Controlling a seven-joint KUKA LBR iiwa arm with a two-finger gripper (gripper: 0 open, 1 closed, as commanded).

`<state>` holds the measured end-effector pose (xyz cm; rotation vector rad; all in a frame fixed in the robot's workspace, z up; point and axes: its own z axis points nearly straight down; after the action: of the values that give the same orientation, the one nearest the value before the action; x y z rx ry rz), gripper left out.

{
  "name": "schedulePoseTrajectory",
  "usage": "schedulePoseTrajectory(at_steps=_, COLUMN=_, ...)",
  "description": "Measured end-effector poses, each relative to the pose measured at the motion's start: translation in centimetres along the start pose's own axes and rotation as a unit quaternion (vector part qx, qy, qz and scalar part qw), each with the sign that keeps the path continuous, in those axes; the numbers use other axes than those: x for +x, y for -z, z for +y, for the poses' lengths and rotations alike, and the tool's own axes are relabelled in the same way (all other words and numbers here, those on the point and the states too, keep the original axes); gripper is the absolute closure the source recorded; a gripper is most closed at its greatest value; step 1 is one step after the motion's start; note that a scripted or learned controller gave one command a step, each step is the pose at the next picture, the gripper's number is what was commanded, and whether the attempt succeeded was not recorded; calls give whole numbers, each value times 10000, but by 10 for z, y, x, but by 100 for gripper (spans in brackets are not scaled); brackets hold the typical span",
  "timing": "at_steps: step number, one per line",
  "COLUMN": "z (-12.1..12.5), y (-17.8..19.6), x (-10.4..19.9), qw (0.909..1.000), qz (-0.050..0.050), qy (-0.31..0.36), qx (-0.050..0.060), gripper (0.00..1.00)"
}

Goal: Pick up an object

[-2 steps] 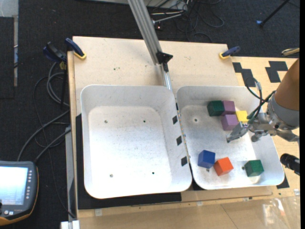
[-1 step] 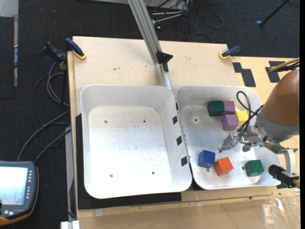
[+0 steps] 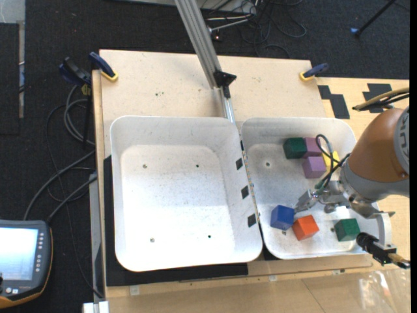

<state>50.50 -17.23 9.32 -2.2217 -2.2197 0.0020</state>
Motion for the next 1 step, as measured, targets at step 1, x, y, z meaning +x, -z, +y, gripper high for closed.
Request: schedulePoseTrajectory(at_steps=1, z=1, y=12, x=0, qw=10000, qz=-3, qy=1, qx=-23, gripper=100)
